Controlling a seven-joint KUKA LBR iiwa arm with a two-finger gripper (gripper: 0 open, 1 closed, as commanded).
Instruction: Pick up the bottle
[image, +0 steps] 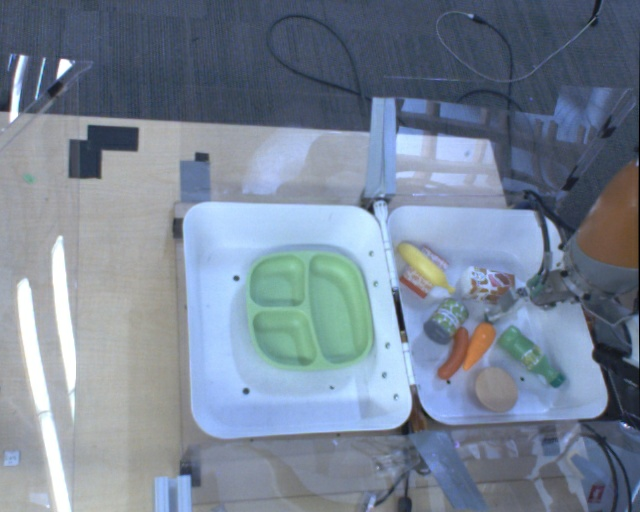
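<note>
A green divided tray (308, 310) sits in the left bin (205, 330). In the right bin (590, 400), the green bottle (530, 356) lies unheld beside the carrot (478, 345). The gripper (522, 297) hovers just above it, approach stage; next it must descend onto the bottle.

Bright, even overhead light is washing the left white bin (215, 300) almost to overexposure. Left of that bin, pale streaks of glare are lying across the wooden bench (90, 330). Detail is staying slightly soft throughout, with faint shadows.
</note>
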